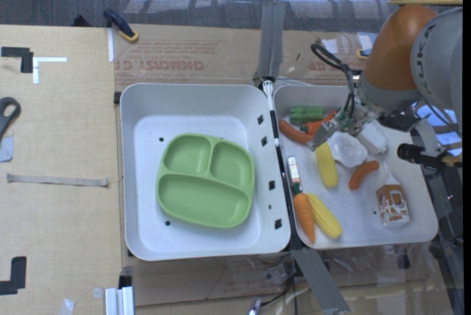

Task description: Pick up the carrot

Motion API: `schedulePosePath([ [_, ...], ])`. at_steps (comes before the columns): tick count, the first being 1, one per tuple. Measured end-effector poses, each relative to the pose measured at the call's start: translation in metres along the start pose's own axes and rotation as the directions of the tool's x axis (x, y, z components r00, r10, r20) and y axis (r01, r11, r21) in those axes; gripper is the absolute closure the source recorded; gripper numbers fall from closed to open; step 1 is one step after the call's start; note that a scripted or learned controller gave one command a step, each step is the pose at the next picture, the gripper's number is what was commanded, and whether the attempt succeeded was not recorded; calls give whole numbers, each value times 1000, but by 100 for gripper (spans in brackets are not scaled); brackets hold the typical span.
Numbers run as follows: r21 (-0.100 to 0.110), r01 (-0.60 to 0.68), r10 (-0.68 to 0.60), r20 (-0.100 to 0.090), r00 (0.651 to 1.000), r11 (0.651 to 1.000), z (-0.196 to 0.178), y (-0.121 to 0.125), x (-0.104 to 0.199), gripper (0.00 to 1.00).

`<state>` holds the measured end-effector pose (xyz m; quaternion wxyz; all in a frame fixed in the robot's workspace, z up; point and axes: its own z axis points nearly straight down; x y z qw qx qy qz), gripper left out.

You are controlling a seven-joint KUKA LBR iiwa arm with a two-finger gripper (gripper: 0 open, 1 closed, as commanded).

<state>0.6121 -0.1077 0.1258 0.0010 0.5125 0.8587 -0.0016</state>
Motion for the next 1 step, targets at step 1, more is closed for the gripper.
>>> schedulePosePath([
  [1, -2, -167, 167, -1, 986, 986, 24, 21, -15, 0],
])
